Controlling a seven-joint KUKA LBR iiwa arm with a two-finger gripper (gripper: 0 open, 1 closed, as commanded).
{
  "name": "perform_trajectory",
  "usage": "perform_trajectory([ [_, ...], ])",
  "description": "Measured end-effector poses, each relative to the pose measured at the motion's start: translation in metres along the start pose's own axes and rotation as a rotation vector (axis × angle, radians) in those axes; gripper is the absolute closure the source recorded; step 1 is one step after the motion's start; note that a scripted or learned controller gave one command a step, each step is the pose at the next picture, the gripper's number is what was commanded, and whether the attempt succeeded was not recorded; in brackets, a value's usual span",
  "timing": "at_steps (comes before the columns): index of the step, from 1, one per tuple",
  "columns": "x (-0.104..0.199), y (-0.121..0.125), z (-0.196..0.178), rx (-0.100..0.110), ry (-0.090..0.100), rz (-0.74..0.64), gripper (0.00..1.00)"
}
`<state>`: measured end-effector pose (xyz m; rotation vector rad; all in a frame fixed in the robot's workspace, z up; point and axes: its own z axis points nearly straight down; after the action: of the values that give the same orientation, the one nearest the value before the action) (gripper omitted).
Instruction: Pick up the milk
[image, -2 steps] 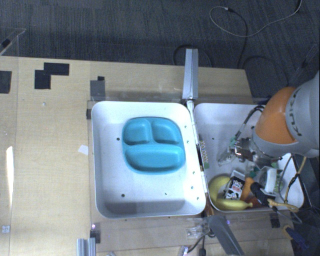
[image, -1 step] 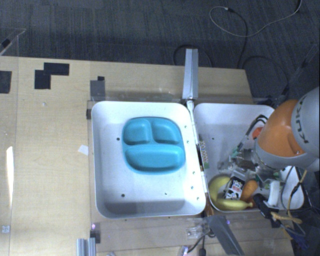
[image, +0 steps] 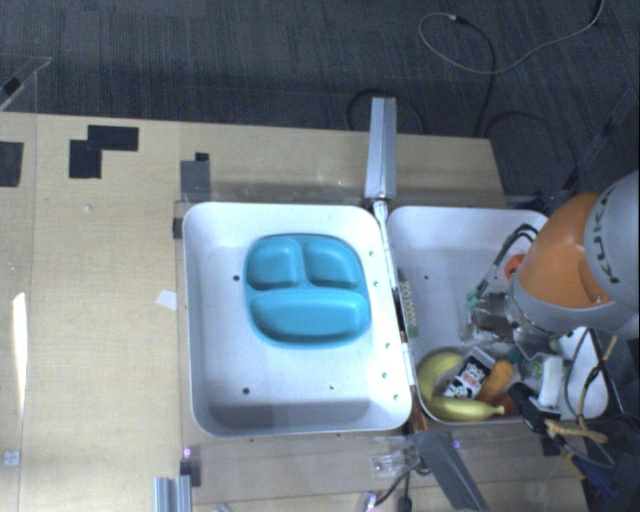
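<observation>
Left bin quiet, arm parked over the cluttered right one.

On the tabletop (image: 90, 330), left bin (image: 215, 330) carrying just a blue divided tray (image: 305, 290), likely a drop-off spot. Right bin (image: 440, 250) with everything heaped in the near corner: yellow bowl (image: 432, 372), banana (image: 472, 409), something orange (image: 500, 375), and a small black-and-white carton (image: 467, 378) wedged between them, probably the milk, though too small to be sure. End effector (image: 492, 325) hanging just above that heap, apparently lined up for a grab; can't tell whether open or closed, hidden under the wrist. Tight packing probably a pain for a clean pick.
</observation>
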<state>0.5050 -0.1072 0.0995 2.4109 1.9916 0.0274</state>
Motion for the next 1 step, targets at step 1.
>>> perform_trajectory([
  [1, 0.0404, -0.0220, -0.1054, 0.021, -0.007, 0.221, 1.00],
])
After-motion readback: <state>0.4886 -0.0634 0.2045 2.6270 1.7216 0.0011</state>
